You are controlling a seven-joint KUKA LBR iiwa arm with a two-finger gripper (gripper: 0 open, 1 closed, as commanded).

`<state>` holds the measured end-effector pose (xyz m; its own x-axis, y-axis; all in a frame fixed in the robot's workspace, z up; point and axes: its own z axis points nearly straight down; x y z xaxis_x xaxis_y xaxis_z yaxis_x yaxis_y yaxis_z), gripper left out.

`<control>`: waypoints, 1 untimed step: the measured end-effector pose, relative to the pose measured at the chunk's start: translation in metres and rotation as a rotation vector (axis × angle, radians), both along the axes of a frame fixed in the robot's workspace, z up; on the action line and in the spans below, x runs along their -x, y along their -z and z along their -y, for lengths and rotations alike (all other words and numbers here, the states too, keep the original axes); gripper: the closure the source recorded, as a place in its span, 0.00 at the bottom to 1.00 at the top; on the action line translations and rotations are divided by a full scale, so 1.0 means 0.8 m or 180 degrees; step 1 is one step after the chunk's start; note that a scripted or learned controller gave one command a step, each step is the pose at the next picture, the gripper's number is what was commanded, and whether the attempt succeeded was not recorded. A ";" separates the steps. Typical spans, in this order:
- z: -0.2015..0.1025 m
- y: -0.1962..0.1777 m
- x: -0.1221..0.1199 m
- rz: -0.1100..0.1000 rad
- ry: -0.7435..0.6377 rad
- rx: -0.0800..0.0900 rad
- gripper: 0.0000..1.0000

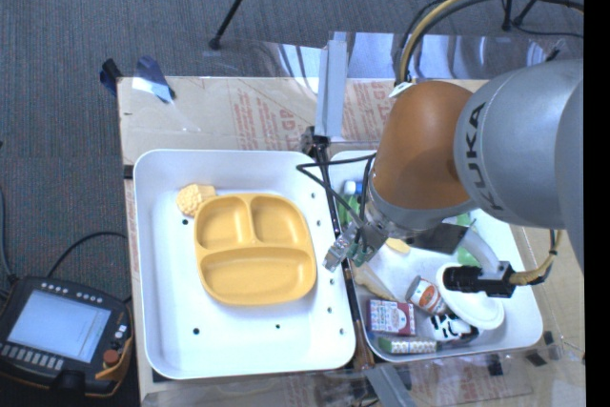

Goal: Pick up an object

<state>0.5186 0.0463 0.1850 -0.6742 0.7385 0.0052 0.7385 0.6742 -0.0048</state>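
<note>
A yellow divided plate [255, 248] lies in the left white bin [162, 300], with a small yellow corn-like piece [194, 198] at its upper left corner. In the right bin [529, 324] lie a red box [391, 315], a small can [426, 295], a white round dish [474, 298], a black-and-white item [444, 327] and a green item [468, 254]. My gripper [367, 241] reaches down into the right bin's left side, close to the wall between the bins. The orange wrist band [419, 157] and grey arm cover it from above.
The arm hides most of the right bin's upper half. A clear upright post [332, 100] stands behind the bins at their joint. A teach pendant [62, 329] lies on the floor at the lower left. Cables [319, 181] run along the divider.
</note>
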 end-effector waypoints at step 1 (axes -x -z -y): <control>0.090 -0.125 -0.067 0.0046 0.0091 0.0005 1.00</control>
<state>0.5720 -0.0256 0.2850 -0.6528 0.7575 -0.0056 0.7575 0.6528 0.0049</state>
